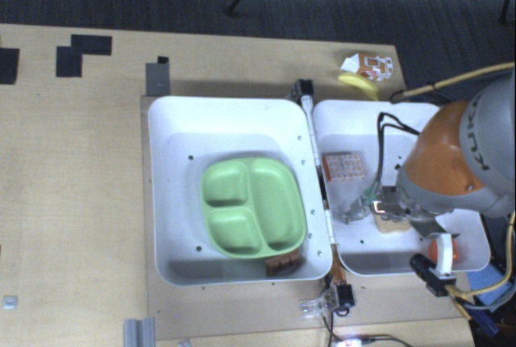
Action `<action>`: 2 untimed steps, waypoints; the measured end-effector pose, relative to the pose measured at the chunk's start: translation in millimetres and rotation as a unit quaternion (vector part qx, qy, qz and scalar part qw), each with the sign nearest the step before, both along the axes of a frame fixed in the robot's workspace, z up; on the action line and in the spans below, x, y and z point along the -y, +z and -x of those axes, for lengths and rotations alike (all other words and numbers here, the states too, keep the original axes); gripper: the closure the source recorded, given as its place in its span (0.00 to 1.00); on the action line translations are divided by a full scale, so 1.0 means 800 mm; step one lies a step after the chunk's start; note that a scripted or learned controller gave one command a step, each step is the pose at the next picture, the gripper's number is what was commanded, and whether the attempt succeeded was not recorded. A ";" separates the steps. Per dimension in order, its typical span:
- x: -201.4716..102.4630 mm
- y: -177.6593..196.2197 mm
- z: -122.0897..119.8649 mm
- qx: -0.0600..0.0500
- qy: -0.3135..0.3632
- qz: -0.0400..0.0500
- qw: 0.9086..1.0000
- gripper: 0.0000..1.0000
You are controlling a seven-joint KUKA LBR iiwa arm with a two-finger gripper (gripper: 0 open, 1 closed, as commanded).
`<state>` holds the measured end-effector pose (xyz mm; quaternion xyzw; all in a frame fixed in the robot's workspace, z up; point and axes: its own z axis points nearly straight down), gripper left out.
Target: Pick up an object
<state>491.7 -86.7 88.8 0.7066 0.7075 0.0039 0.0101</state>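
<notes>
The arm (451, 156) reaches into the right bin (355, 265) from the right. My gripper (363, 210) is low over that bin's floor, near its left-middle part. Just above it lies a small red-and-white patterned packet (343, 167), apart from the gripper. A tan block (394, 225) lies right beside the gripper's right side, partly under the wrist. An orange-and-white object (443, 250) sits at the bin's lower right. I see nothing held in the gripper.
The left bin (173, 176) holds a green divided plate (253, 206), with a small brown object (282, 263) at the plate's lower edge. A yellow-and-white packet (365, 69) lies on the bench behind the right bin. Cables run by the bins' front edge (334, 301).
</notes>
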 end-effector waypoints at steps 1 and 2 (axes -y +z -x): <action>-0.001 0.000 0.000 0.000 -0.001 0.000 1.000 0.00; -0.001 0.000 0.000 0.000 -0.001 0.000 1.000 0.00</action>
